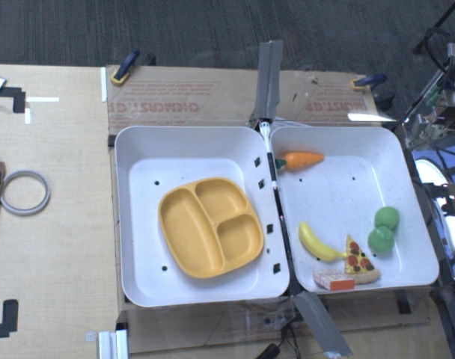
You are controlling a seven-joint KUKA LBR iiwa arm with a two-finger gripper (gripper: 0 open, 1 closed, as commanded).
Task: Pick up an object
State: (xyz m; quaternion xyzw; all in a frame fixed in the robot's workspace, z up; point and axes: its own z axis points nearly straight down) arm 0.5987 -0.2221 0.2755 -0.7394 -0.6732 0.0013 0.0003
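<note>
Spotted nearest, by the right bin's (407,172) front wall: a pinkish block (334,280) touching a pizza slice (356,260). Then, leftmost, found a tape roll (23,192) on the bench. Saw a yellow divided plate (211,226) alone in the left bin (130,223). Noted in the right bin a carrot (301,160) at the back, a banana (319,244) beside the pizza slice, and two green balls (383,229) touching, farthest right.

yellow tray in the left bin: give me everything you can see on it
The yellow tray is a rounded, plastic-looking divided plate with three compartments: one long along its left side, two smaller on the right. All three look bare. It lies flat, right side up, turned at a slant, near the middle of the left bin, on the bin floor, apart from the walls.
</note>
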